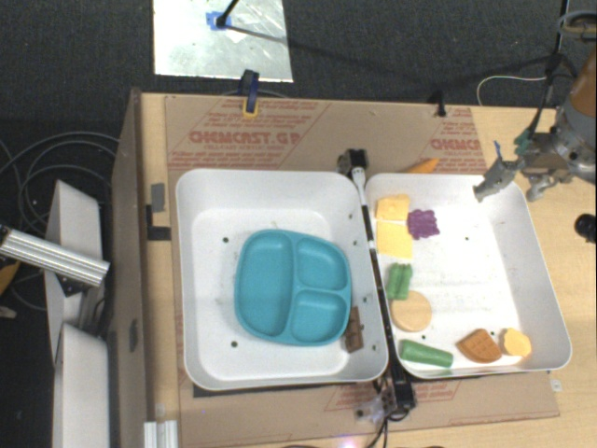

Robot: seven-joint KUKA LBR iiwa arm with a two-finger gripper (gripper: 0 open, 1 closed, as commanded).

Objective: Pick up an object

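While parked over right bin's (546, 278) far corner, gripper (513, 181) spread wide, nothing held.
Best dropped onto purple piece (423, 222) near centre divider, clear of yellow blocks (393, 227) beside it.

1. A wooden bench (560, 241) topped with a brown printed sheet (308, 129) carries two shallow white bins side by side.
2. The left bin (201, 250) and right bin (532, 250) touch along their shared edge.
3. An orange item (423, 166) lies on the sheet just behind the right bin.
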